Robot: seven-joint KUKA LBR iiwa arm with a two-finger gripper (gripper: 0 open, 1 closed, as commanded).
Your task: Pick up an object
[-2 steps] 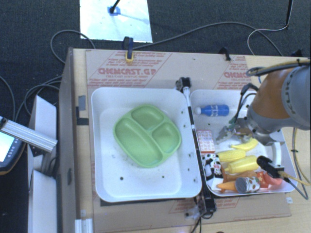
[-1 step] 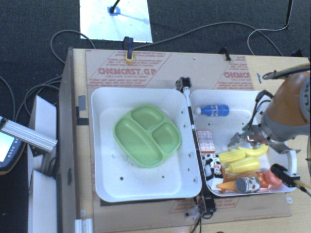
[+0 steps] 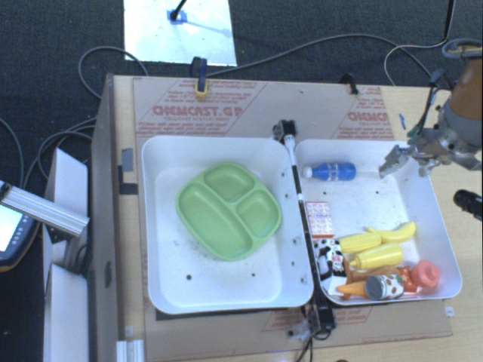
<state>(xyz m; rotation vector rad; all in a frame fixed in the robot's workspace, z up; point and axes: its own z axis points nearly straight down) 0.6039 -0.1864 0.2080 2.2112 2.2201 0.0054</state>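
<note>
Blue bottle [image 3: 332, 171]: lying on its side near the far wall of the right bin [image 3: 440, 216], white cap toward the divider. My jaws [image 3: 406, 161]: spread open, holding nothing, poised over the bin's far right corner, apart from the bottle. Near corner: yellow bananas [image 3: 377, 240], yellow bottle [image 3: 379, 258], orange carrot [image 3: 355, 286], red toy [image 3: 427, 274]. Left bin [image 3: 170, 292]: green divided plate [image 3: 229, 210].

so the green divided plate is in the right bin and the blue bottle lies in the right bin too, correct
Not quite. The camera view shows the green divided plate in the left bin, alone there. The blue bottle does lie in the right bin, near its far edge.
</note>
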